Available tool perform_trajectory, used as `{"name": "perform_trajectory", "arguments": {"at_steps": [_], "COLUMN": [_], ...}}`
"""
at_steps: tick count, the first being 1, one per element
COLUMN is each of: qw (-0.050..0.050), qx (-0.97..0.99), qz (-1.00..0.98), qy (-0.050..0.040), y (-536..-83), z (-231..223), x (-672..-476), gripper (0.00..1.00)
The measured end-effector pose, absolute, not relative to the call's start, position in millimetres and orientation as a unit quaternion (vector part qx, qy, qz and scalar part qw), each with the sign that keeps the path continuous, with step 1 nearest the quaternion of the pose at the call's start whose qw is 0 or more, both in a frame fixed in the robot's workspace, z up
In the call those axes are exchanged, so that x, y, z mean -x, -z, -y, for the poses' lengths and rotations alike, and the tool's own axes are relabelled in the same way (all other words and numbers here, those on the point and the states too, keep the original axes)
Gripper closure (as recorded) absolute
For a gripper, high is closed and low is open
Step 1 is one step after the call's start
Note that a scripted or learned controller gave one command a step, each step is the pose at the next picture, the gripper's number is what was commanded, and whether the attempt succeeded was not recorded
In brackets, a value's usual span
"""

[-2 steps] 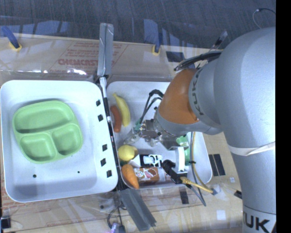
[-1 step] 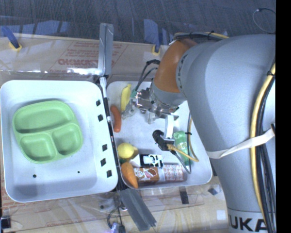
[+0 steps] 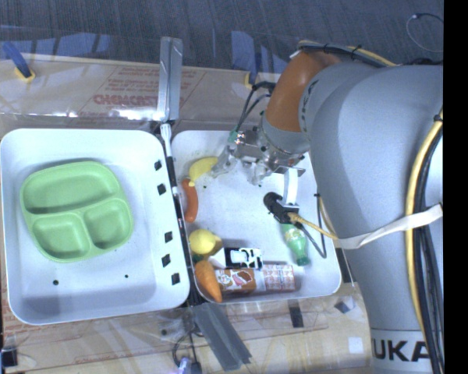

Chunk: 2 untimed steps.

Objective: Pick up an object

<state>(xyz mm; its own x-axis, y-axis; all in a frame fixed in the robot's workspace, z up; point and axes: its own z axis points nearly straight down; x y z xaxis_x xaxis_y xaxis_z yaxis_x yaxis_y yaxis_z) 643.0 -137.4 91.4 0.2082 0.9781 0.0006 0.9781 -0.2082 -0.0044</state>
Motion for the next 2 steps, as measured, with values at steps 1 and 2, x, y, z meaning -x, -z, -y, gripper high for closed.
{"name": "perform_trajectory", "arguments": {"at_steps": [1,2], "qw": [0.003,0.002], "qx": [0.773,0.687], "qz": [0.634,0.726], "qy": [-0.0021,-0.0013], "y": [-101.3,-102.8], "z": [134.4,143.1], "x": [-643.9,-622.7], "gripper": [1.0,1.0]}}
